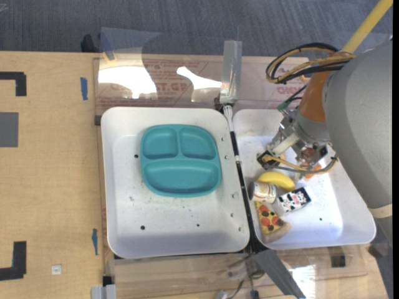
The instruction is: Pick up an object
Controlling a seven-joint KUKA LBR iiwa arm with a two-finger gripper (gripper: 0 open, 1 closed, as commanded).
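My gripper [307, 156] hangs low over the back half of the right bin [349, 220], below the arm's orange band. Just in front of it lies a yellow banana [276, 179]. A small orange-red thing [322, 166] peeks out at the gripper's right side, mostly hidden by it. A white cup-like toy [264, 192] sits under the banana's left end. A black block with white marks [293, 200] lies to that toy's right. A pizza slice toy [272, 220] rests near the bin's front left corner.
The left bin [118, 223] holds a teal divided plate [181, 159] in its middle. A thin wall [237, 167] separates the two bins. The large grey arm body covers the right bin's far right side.
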